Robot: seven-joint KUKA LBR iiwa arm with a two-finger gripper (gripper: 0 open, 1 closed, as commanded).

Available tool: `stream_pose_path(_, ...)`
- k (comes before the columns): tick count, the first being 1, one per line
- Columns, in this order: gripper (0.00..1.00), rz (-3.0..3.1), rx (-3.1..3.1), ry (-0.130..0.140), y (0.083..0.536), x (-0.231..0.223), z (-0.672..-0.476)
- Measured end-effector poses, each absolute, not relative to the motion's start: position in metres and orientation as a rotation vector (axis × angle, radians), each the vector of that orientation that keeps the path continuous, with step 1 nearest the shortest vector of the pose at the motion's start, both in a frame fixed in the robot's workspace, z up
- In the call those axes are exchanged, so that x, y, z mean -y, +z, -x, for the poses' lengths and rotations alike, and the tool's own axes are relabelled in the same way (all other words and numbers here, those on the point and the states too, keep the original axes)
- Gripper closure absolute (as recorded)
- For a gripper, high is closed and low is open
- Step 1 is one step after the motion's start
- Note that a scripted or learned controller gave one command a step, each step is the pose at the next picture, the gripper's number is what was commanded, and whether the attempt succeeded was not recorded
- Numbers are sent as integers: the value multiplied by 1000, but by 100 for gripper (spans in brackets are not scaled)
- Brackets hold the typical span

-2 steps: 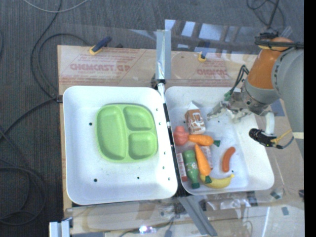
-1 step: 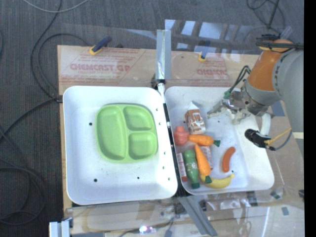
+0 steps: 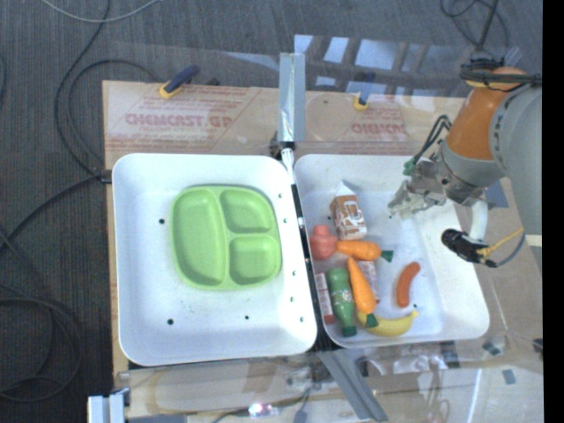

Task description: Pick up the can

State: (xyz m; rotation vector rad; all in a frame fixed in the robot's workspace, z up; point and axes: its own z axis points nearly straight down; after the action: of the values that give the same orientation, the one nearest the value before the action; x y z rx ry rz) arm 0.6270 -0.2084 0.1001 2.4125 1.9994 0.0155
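From above, two white bins sit side by side on the bench. The left bin (image 3: 141, 263) holds a green tray (image 3: 227, 236) with three compartments, lying flat near its middle.

The right bin (image 3: 458, 298) holds the clutter. The can (image 3: 349, 217), brown with a white and orange label, lies on its side in the far left part of this bin, tilted a little. Just near of it, touching or almost touching, a carrot (image 3: 357, 249) lies crosswise with its green tip pointing right. A pink round piece (image 3: 322, 241) sits left of that carrot, against the bin's left wall. Nearer still, a green bottle (image 3: 341, 300) lies lengthwise beside a second carrot (image 3: 359, 287). A banana (image 3: 390, 325) curves along the near edge. A sausage (image 3: 406, 284) lies apart to the right.

The arm (image 3: 483, 135) enters from the right, its orange band above the wrist. The gripper (image 3: 407, 203) hangs over the far part of the right bin, right of the can and clear of it, with bare white floor between them. Its fingers point down and left; nothing sits between them, but how wide they stand I cannot tell.
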Motion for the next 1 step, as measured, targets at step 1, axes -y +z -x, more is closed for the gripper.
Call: stream_pose_path(1, 100, -2671, -1645, 0, 89, 194, -670)
